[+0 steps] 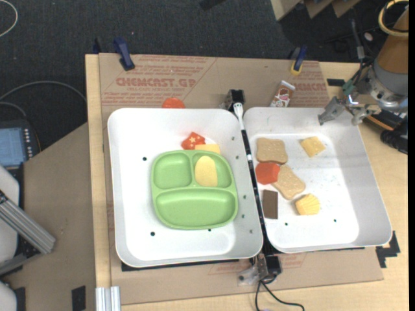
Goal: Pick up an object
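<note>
My gripper (338, 116) hangs over the far right corner of the right bin (363, 199), open, with nothing between its fingers. Just below and left of it lies a yellow cheese wedge (312, 146). Further left in that bin lie a toast slice (271, 150), a red round piece (267, 172), a second bread slice (288, 182), a brown bar (270, 204) and a yellow ridged piece (307, 204). In the left bin (130, 193) a green divided plate (193, 207) holds a yellow piece (206, 170); a red piece with a star (193, 140) sits behind the plate.
A small carton (282, 96) and an orange disc (173, 102) lie on the cardboard behind the bins. Blue clamps (123, 54) (298, 58) grip the board's far edge. A black clip (235, 98) sits where the bins meet.
</note>
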Available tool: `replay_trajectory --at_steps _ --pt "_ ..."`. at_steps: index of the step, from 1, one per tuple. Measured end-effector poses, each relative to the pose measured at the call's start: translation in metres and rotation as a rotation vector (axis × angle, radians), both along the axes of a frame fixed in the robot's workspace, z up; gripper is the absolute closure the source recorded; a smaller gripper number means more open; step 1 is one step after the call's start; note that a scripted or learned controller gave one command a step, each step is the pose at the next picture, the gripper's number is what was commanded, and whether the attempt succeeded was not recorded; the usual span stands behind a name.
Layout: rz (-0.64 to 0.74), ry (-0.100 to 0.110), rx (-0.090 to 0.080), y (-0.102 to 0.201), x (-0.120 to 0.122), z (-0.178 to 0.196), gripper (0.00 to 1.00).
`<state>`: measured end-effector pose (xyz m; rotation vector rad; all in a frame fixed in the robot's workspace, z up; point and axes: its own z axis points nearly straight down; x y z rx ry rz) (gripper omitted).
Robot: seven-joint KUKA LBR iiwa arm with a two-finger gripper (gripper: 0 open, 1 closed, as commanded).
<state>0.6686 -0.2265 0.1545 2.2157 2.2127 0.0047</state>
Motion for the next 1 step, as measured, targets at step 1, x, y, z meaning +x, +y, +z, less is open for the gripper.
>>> replay_trajectory --at_steps 1 --pt "-0.001 0.016 0.008 0.0034 -0.0827 -0.0194 0.0"
